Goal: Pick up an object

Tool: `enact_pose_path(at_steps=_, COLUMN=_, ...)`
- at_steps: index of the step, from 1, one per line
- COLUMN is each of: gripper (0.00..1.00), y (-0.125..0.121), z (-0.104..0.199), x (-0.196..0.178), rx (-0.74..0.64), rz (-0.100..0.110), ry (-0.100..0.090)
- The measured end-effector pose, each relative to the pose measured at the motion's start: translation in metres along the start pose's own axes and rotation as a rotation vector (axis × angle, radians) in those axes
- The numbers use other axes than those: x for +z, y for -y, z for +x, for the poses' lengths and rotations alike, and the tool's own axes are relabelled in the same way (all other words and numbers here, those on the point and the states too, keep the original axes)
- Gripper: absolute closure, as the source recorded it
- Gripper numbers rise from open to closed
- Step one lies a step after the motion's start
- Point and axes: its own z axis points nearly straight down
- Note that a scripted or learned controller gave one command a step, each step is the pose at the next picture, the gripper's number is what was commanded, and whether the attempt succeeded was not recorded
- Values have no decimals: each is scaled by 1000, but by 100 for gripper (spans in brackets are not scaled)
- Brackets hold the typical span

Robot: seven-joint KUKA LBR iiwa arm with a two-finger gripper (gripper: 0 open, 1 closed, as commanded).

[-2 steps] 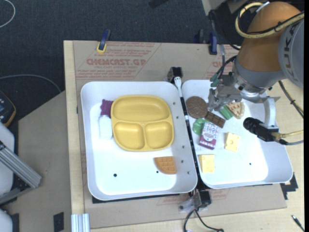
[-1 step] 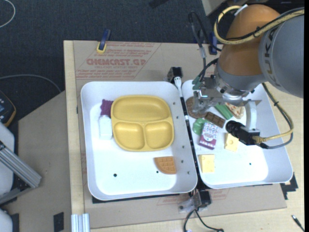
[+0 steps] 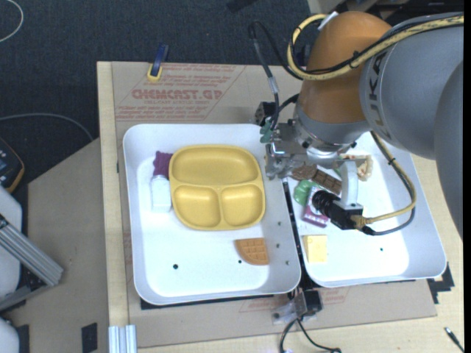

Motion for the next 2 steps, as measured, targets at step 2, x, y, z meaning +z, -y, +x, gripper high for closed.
enact_pose_path(at_steps=2, gripper=100, y=1, z=-3, x=-1, rx=6, rz=-7, ry=3)
